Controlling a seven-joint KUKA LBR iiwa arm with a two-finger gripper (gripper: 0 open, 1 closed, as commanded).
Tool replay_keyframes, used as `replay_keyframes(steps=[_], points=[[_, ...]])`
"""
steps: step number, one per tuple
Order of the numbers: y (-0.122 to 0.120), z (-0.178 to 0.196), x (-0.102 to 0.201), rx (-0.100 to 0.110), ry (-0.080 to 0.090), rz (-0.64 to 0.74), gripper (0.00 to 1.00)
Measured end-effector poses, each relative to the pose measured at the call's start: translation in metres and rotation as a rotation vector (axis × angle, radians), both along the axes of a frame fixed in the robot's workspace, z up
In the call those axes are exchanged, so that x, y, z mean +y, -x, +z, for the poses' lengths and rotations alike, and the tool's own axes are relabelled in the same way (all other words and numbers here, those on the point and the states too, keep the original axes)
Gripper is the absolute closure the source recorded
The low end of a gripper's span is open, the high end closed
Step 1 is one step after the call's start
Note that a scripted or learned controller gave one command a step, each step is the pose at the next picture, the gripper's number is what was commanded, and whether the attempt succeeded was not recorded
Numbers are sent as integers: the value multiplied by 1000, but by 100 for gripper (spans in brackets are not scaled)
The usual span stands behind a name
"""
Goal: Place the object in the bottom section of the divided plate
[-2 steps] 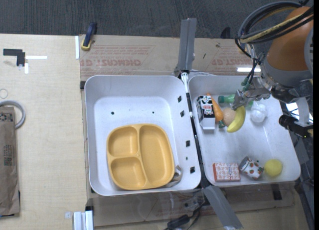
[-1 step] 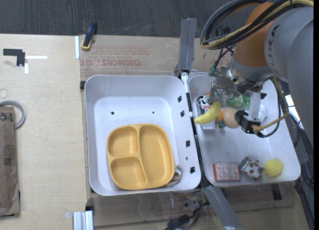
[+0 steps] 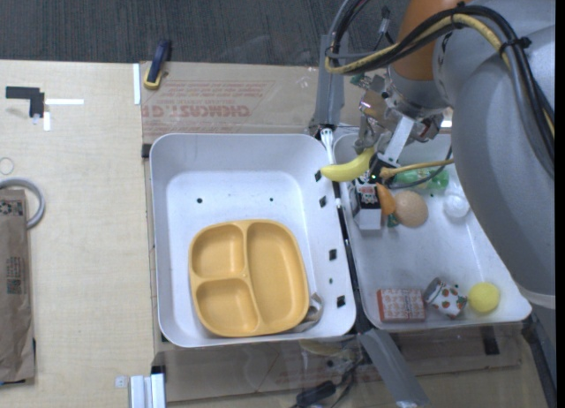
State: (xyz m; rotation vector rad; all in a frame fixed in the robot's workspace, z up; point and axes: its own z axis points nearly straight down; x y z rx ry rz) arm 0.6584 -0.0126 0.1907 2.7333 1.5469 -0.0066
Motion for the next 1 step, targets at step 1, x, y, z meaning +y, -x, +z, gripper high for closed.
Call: replay_keyframes(steps=[1], points=[[25,0,84,1,-1,16,100]])
